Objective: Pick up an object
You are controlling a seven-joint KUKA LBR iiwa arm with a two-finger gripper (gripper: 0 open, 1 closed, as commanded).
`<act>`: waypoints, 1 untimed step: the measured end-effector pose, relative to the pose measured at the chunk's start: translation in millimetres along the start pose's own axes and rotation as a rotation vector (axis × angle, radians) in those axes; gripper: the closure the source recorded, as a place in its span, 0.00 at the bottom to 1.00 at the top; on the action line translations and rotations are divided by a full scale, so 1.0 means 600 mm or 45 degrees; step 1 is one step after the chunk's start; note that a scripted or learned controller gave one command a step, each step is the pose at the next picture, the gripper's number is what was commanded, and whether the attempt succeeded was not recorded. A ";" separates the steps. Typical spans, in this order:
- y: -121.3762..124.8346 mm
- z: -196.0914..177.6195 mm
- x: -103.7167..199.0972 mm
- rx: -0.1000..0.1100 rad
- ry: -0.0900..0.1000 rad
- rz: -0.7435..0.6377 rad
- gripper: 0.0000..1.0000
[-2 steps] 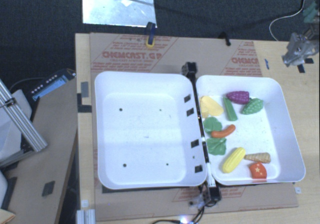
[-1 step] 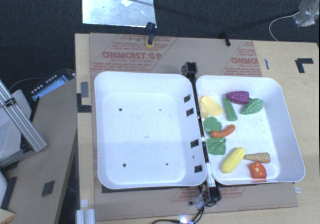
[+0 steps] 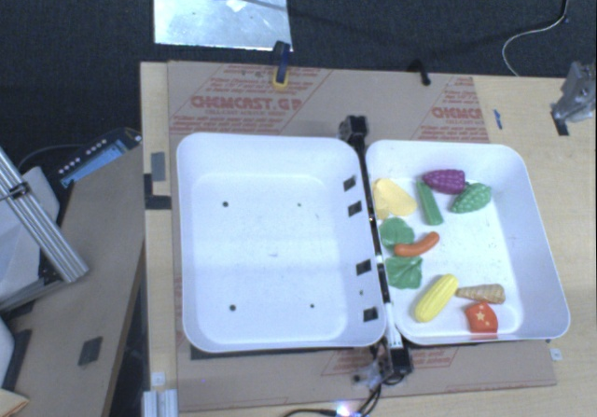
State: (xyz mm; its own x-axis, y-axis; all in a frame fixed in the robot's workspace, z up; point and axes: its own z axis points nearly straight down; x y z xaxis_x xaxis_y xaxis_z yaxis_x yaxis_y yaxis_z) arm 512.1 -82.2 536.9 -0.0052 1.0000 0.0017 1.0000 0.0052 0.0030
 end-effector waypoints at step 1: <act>0.092 0.004 -0.050 0.000 -0.005 0.007 1.00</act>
